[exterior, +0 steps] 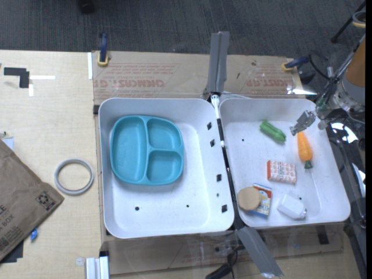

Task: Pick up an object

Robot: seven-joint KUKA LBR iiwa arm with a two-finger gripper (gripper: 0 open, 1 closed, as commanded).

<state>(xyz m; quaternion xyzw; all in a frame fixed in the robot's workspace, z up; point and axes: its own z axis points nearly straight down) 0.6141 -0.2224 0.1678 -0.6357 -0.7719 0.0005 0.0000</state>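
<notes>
On the bench (46, 127), left to right: a brown cardboard flap (20, 199) at the near-left corner, then a grey tape ring (74, 175) lying flat. The left bin (116, 214) holds a blue three-compartment tray (147, 150), smooth moulded plastic with rounded corners. The right bin (325, 208) holds the candidate objects: a round tan disc (249, 199) resting against a small printed carton (263, 201), a green pod-shaped piece (272, 131), a red-and-white packet (281, 171), a white rounded block (292, 207), and an orange carrot-shaped toy (304, 147) with a green tip. The claw (303, 122) hangs at the far-right part of that bin, just above the carrot toy's upper end, holding nothing; whether it is released or clenched cannot be told. Risks, as judged: the carrot toy is tapered and looks slick, so it may squirt out of an off-centre grasp; it also lies near the bin wall, which could obstruct a descent
</notes>
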